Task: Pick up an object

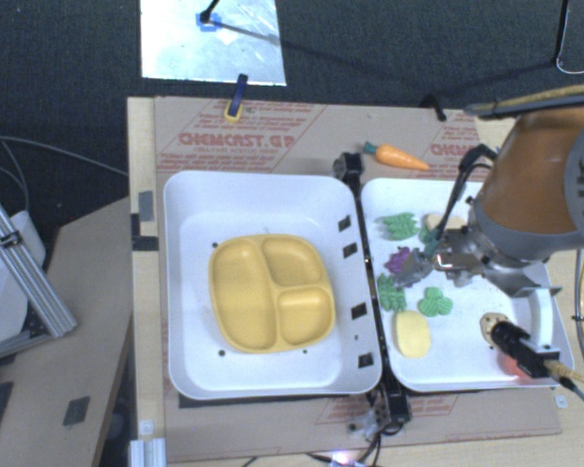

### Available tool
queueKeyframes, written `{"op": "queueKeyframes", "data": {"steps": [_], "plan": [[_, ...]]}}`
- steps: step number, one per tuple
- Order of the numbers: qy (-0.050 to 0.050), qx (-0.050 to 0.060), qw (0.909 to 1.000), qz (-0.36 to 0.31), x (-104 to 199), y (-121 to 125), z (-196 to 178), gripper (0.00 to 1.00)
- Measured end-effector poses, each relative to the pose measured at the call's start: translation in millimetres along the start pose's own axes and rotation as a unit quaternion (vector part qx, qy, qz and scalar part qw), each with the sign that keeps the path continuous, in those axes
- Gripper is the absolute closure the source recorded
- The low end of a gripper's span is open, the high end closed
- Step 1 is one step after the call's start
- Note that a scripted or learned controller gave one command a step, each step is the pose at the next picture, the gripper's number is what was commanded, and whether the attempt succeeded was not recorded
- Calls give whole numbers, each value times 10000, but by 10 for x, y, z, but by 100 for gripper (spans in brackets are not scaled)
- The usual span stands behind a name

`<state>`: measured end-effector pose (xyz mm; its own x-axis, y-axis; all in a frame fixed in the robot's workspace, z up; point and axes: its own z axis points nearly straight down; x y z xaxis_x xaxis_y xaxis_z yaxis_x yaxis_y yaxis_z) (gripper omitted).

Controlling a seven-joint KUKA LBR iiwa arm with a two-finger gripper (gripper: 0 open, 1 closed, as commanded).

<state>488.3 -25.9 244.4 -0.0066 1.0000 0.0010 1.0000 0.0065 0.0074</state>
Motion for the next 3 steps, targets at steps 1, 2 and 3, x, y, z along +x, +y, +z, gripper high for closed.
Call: {"op": "queueKeyframes", "data": {"steps": [1, 2, 3], "plan": [[-5, 9, 10000, -11, -11, 2, -84, 100], [4, 70, 10000, 2, 316, -35, 641, 100], [5, 34, 10000, -8, 679, -18, 604, 100]]}}
